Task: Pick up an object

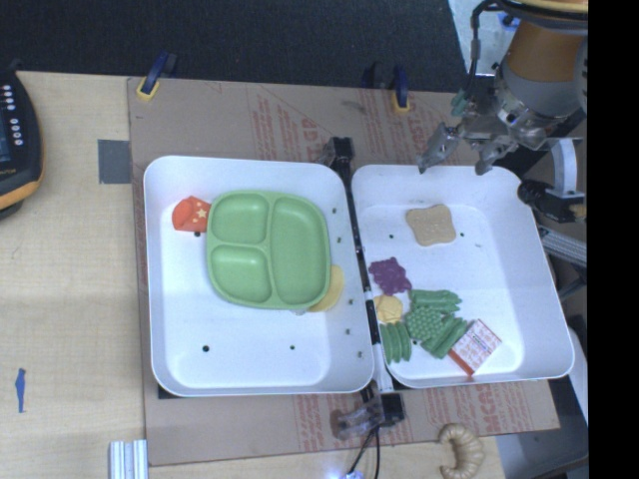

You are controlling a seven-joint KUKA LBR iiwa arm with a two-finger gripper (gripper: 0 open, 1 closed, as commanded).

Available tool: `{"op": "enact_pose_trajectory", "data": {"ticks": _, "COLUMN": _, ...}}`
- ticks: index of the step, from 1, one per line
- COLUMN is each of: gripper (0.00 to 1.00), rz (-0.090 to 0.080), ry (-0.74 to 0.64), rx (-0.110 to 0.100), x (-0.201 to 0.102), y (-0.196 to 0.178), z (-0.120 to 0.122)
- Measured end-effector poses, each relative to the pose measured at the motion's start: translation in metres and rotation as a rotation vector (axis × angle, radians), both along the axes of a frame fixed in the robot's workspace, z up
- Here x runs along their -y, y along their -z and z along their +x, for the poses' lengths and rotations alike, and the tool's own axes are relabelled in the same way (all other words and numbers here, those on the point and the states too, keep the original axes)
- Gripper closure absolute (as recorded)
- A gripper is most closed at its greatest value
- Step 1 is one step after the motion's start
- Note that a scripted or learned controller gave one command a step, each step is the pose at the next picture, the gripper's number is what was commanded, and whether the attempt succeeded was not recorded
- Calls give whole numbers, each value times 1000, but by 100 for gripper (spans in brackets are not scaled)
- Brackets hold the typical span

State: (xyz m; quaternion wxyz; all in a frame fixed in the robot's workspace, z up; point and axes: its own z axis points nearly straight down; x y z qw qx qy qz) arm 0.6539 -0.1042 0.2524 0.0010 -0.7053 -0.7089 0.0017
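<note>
**Open gripper above right bin's far edge**

Gripper (458, 161) hanging over the far rim of the right bin (519, 267), fingers spread apart, nothing between them. Tan bread slice (431, 226) near that bin's far edge, just beyond the purple piece (389, 274). Green pea pods (427, 323), yellow piece (388, 308) and red-white packet (474, 346) bunched at the near edge. Green divided plate (270, 249) and red piece (190, 214) in the left bin (180, 337).
</note>
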Motion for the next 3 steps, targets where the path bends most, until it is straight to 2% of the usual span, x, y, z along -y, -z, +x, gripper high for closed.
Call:
{"op": "enact_pose_trajectory", "data": {"ticks": 1, "gripper": 0, "rz": 1, "ry": 2, "rx": -14, "x": 16, "y": 151, "z": -25}}
{"op": "enact_pose_trajectory", "data": {"ticks": 2, "gripper": 0, "rz": 0, "ry": -1, "rx": 4, "x": 30, "y": 160, "z": 4}}
{"op": "enact_pose_trajectory", "data": {"ticks": 3, "gripper": 100, "rz": -1, "ry": -3, "rx": 6, "x": 30, "y": 146, "z": 5}}
